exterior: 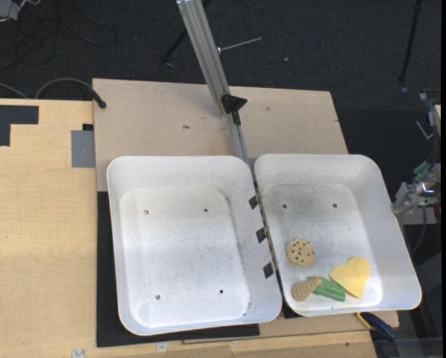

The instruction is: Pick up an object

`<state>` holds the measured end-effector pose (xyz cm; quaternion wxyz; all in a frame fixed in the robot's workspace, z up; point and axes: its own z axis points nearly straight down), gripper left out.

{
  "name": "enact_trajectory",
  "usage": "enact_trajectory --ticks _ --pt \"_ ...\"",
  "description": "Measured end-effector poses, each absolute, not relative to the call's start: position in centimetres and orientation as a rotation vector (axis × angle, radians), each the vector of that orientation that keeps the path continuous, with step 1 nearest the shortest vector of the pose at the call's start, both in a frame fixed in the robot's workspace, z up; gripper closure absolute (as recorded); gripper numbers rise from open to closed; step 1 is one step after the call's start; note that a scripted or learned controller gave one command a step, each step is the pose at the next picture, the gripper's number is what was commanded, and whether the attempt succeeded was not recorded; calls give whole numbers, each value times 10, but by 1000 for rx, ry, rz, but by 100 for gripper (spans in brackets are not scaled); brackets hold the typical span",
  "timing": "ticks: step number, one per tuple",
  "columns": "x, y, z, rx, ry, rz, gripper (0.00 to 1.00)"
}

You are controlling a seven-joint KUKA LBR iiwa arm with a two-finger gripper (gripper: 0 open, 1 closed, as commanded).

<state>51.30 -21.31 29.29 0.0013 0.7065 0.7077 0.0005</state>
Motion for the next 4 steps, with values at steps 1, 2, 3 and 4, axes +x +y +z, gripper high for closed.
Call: enact_trajectory --ticks 1,2,3,4 --pt "515 -165 291 2220 2228 -1 100" --pt "527 -114 291 2220 2229 0 100" --pt "537 -61 290 2219 2230 -1 100" --pt "553 -18 272 2221 2230 -5 100"
